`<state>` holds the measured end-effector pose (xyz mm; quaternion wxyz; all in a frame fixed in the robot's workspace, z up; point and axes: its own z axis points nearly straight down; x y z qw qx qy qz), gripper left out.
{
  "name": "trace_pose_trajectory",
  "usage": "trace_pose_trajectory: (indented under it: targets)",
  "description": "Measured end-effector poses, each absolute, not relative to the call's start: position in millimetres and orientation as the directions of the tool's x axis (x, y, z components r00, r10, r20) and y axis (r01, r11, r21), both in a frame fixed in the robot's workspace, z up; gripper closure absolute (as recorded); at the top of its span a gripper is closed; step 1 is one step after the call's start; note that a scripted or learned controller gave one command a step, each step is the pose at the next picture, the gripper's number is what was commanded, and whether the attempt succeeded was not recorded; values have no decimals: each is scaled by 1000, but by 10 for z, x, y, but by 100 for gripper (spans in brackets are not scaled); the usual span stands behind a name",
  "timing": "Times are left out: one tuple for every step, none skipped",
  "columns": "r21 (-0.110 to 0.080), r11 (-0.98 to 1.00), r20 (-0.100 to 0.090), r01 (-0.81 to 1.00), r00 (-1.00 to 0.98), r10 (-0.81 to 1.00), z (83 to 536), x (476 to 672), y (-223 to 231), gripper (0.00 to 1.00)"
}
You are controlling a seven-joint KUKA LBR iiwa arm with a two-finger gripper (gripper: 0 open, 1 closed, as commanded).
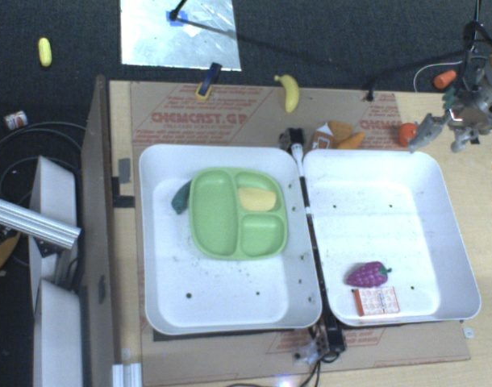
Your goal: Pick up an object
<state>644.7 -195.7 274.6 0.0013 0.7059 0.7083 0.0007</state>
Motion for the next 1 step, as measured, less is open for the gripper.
trace_pose_trajectory:
  targets:
    - [-3,-1,0,1000,1,1000,2511,5836,-2074,0]
